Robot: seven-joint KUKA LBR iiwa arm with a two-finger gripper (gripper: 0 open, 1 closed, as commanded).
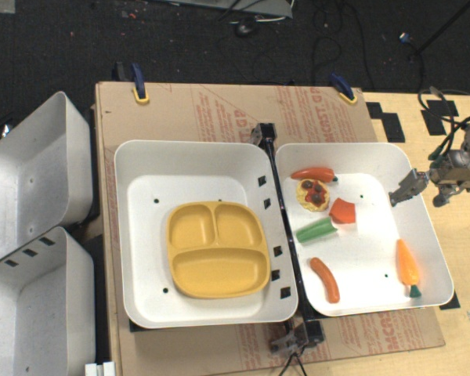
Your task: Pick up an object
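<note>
- While the gripper [417,188] hangs at the right rim of the right bin [376,157], its fingers look spread apart with nothing between them.
- Candidates lie scattered in that bin: carrot [407,265] nearest, sausage [325,279], green pepper [315,229], red block [343,211], small pizza [312,195], red chili [313,174].
- Left bin [133,210] bears a yellow divided plate [218,249], probably a place for sorting.
</note>
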